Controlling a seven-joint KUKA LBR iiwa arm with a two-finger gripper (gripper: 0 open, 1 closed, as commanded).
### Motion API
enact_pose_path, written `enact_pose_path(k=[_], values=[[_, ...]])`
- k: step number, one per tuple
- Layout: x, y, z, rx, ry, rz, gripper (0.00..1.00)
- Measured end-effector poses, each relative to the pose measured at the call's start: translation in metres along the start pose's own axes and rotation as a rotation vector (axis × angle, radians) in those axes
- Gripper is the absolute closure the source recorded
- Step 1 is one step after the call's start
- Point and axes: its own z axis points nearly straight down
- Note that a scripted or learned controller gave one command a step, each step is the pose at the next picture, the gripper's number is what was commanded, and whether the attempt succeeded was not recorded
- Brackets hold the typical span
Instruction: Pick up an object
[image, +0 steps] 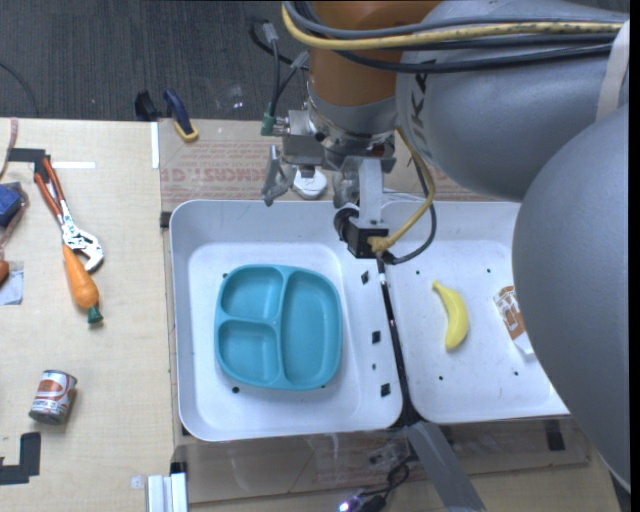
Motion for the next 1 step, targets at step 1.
enact_pose_path(k=[1], values=[[0.0410,0.0022,0.2113,-0.003,0.004,-0.300,0.00]])
